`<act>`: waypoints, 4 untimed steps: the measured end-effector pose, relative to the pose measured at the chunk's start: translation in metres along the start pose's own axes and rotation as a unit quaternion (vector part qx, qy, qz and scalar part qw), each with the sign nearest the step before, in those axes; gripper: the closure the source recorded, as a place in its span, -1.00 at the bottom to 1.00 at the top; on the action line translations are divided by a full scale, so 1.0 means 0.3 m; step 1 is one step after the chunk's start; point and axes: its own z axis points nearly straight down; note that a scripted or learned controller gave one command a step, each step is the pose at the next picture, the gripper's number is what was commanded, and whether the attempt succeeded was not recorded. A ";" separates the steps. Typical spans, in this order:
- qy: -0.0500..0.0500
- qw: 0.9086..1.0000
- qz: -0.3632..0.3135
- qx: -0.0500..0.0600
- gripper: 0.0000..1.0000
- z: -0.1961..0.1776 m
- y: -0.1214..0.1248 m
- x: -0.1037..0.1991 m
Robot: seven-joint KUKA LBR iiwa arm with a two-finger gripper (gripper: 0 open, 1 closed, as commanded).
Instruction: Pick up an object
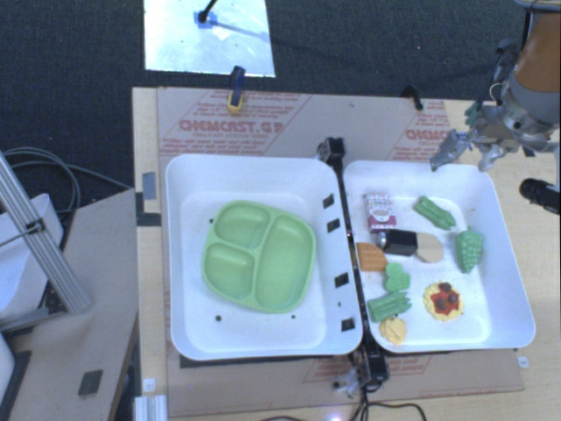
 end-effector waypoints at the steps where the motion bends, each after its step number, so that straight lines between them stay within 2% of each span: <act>1: -0.002 1.000 -0.003 -0.010 -1.00 -0.971 -0.068 0.131; 2: -0.001 1.000 -0.003 -0.003 1.00 -0.974 -0.065 0.127; 3: 0.002 1.000 -0.005 0.000 1.00 -0.931 -0.054 0.436; 4: 0.002 1.000 -0.006 0.008 1.00 -0.542 -0.266 0.732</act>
